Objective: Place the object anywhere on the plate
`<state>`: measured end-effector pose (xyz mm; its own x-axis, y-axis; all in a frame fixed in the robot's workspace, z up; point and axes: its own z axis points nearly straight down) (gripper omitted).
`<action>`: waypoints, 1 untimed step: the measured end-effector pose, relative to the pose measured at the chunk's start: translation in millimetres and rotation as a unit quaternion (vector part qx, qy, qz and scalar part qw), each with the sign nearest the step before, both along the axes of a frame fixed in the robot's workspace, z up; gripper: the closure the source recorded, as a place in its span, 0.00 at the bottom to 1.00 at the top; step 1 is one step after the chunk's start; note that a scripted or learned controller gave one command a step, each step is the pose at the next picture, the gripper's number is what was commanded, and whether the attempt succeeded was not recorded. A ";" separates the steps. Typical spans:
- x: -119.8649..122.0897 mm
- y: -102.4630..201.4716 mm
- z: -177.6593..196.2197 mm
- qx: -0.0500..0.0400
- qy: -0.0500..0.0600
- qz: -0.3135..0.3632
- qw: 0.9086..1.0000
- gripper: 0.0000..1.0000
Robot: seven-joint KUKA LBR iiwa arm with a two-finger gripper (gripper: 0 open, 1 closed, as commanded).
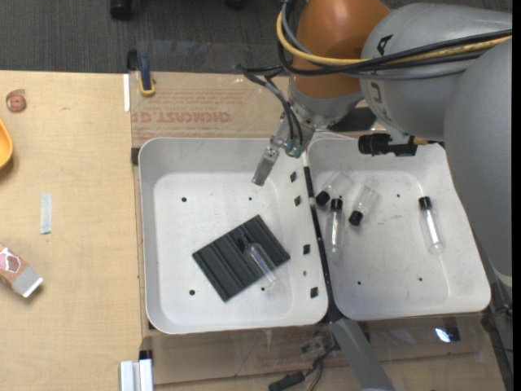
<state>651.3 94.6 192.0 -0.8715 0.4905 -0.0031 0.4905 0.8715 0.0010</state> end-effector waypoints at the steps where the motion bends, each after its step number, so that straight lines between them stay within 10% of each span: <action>1: -0.2 34.4 43.2 0.000 0.000 -0.134 0.991 0.00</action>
